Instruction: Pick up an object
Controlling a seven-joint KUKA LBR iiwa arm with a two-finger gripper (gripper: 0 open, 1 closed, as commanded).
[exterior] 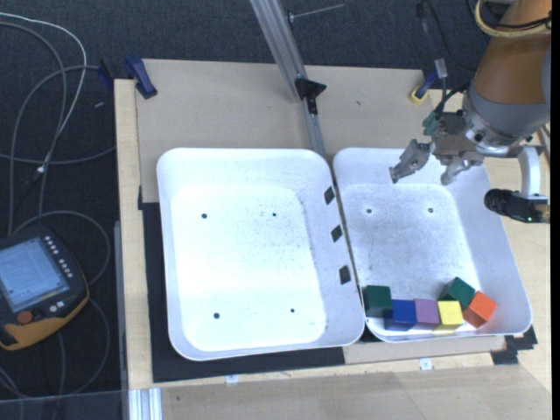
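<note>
Fingers (409, 165) spread apart and empty hang over the far edge of the right bin (494, 234), so nothing has been picked up yet. All the blocks sit in a row along that bin's near edge: a dark green block (378, 299), blue block (403, 311), purple block (426, 311), yellow block (449, 312), another green block (459, 290) and an orange block (480, 308) toward the near right corner. By my reading, the whole task remains: reaching across the bin, closing on one block and lifting it.
</note>
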